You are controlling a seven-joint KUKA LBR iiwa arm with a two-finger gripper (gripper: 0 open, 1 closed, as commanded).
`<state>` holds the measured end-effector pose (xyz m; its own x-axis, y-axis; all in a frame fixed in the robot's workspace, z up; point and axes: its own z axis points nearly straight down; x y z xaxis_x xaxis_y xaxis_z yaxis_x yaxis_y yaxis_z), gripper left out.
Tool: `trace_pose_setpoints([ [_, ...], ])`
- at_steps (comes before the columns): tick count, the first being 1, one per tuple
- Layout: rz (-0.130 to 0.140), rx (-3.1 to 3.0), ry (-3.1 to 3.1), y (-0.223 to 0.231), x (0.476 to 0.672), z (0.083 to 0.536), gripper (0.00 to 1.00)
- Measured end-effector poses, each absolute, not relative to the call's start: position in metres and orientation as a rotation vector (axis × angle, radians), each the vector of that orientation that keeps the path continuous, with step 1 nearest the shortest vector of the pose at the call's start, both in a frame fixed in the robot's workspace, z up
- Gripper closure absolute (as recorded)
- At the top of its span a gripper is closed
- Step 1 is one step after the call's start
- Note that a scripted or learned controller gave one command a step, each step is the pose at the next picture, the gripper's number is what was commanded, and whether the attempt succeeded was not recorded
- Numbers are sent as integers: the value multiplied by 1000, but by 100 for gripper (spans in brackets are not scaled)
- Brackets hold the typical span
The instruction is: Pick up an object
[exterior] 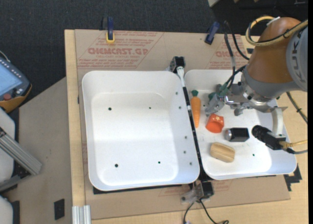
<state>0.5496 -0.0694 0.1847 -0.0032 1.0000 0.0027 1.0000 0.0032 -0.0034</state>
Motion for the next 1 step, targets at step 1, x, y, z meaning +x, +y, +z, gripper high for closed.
trace_pose_setpoints([
  [1,8,-2221,-2211,-94,513,135,0],
])
